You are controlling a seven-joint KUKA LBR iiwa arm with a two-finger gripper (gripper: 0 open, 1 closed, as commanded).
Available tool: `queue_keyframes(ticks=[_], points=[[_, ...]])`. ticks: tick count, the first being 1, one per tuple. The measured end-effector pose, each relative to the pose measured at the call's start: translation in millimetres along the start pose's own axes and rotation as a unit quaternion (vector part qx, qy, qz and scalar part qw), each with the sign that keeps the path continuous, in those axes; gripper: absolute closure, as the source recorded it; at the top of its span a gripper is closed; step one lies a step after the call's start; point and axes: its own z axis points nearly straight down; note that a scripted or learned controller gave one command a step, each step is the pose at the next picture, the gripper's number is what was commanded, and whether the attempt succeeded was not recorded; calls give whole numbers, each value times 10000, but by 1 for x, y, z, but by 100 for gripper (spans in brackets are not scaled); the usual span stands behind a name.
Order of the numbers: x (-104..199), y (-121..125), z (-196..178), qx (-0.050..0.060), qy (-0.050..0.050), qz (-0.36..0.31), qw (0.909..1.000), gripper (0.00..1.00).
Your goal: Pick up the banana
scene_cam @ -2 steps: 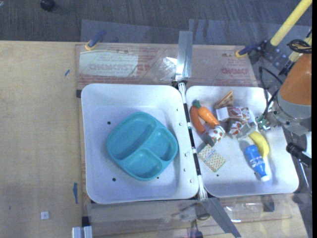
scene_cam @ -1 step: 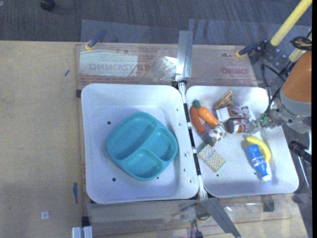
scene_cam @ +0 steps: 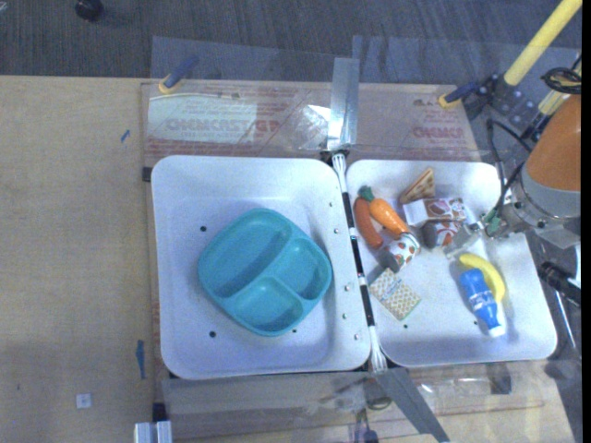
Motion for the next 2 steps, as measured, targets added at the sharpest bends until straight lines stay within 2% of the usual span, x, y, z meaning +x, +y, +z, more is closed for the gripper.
queue_keyframes(ticks=[1,2], points=[[-4,-27,26,-7,7,-226,9997,0],[-5,-27,15,-20,-10,-209,9998,100]])
